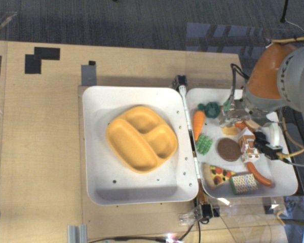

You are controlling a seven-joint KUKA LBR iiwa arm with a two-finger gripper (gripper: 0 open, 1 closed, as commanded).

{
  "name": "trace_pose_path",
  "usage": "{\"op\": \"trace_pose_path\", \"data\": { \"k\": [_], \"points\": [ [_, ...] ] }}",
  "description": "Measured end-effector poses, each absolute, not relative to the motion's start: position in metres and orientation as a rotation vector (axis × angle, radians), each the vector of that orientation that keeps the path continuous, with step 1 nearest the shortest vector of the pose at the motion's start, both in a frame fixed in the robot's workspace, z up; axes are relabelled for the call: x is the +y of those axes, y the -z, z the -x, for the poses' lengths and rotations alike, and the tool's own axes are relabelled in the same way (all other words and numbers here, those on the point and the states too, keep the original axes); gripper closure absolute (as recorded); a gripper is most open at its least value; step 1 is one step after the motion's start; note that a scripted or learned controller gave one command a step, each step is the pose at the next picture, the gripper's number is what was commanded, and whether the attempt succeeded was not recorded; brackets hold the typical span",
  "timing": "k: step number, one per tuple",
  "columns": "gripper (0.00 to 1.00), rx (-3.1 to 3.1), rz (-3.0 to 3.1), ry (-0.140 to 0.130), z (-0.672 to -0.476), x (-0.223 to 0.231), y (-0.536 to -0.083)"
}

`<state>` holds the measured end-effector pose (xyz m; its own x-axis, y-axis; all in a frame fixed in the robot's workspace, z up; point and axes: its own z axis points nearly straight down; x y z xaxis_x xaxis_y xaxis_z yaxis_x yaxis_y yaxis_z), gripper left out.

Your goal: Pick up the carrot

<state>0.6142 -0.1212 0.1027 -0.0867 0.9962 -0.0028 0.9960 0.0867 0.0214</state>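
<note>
Left of tool (232, 116), carrot (198, 124)

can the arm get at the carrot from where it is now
Probably yes. The carrot lies uncovered along the left wall of the right bin, with the tool close by to its right. The bin wall and green toy crowd it.

- From where I stand, no word, number, brand or sign can be read anywhere.
- The black blocks (41, 59) on the table (35, 151) are plain shapes, not letters.
- The small carton (247, 147) in the right bin (289, 184) has red and white print, too small and blurred to make out.
- The ridged piece (242, 183) near the pizza slice (219, 175) shows a pattern only, no lettering.
- The yellow tray (141, 137) in the left bin (99, 181) bears no marking that I can see.
</note>
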Motion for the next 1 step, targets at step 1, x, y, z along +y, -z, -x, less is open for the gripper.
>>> {"op": "trace_pose_path", "data": {
  "k": [1],
  "points": [
    [0.0,2.304,-2.113,-0.02,-0.6137,-0.1213,-0.1018]
  ]
}}
